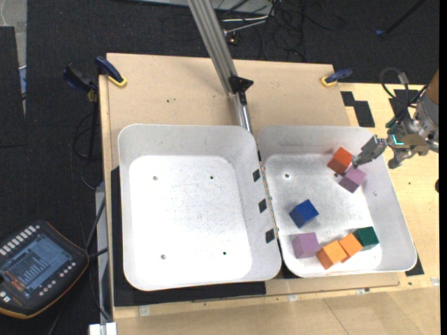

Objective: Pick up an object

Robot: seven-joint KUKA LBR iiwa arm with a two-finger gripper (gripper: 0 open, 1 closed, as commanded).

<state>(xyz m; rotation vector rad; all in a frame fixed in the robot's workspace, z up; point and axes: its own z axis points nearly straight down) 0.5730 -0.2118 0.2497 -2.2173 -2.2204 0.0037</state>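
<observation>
Blocks are lying scattered in the right bin [391,208], six of them in the camera view. An orange-red block [340,160] is sitting near the bin's far right part, with a light purple block [353,179] just beside it toward the near side, the two touching or nearly so. A blue block [304,213] is resting alone near the middle of the bin floor. Along the near edge, a second purple block [305,244], an orange block [333,252] and a green block [366,239] are sitting close together in a row.

The gripper [380,153] is reaching in from the right over the bin's right rim. One grey finger [367,151] is pointing down and left, its tip just beside the orange-red block and above the light purple one; a second finger is showing farther right, well apart from the first, so the claw is standing wide with nothing between its fingers.

The left bin [133,187] is lying beside the right one on the wooden bench [174,89], and a teach pendant [35,267] is sitting at the lower left.
</observation>
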